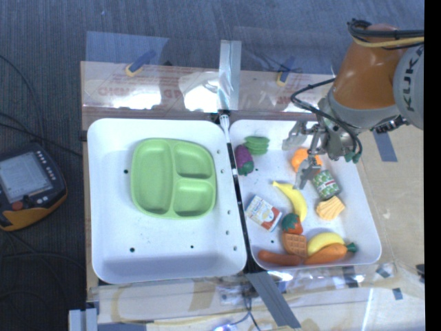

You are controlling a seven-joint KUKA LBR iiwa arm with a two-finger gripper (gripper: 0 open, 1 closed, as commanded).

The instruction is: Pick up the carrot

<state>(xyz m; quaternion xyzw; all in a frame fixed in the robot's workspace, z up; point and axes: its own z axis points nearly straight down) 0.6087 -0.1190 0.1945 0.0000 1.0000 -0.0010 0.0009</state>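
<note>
The carrot [328, 254], orange with a green leafy end to its right, lies along the front wall of the right bin [366, 221], near the front right corner. A yellow banana-like piece [325, 240] rests just behind it and a reddish sausage [279, 258] lies to its left. My gripper [308, 167] hangs over the back half of the same bin, beside a small orange fruit [298, 159] and a green can [324, 184]. It is well behind the carrot and apart from it.
The right bin also holds a banana [293, 198], a waffle [293, 243], a strawberry [291, 222], a juice carton [263, 212], an eggplant [244, 158], a green vegetable [257, 144] and an orange wedge [330, 208]. A green divided plate [173, 178] sits in the left bin [110, 254].
</note>
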